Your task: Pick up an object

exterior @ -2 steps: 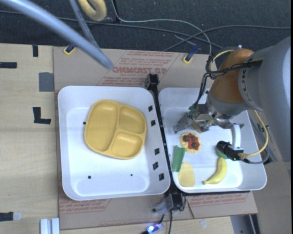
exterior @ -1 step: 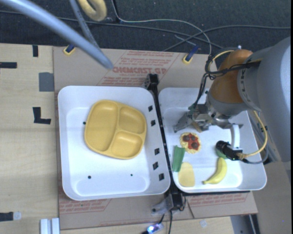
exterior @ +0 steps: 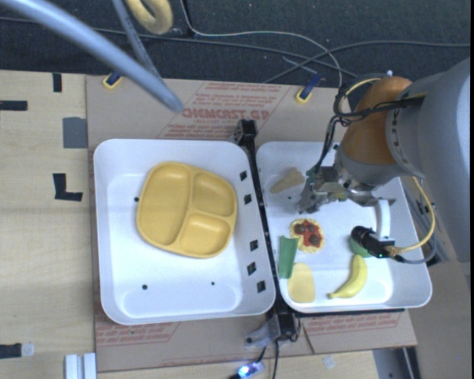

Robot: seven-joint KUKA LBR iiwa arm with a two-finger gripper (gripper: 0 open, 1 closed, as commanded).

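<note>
White bins (exterior: 114,235) sit on cardboard (exterior: 221,105) over a wooden bench (exterior: 31,235).

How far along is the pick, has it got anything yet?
Done: the arm is over the right bin, gripper low beside the tan piece. In hand: nothing visibly between the jaws. Left: the grasp and lift. The pizza slice, banana, green piece and pale yellow piece all lie in the bin.

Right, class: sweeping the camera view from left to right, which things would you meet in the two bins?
Yellow divided plate → green piece → pizza slice → banana.
</note>
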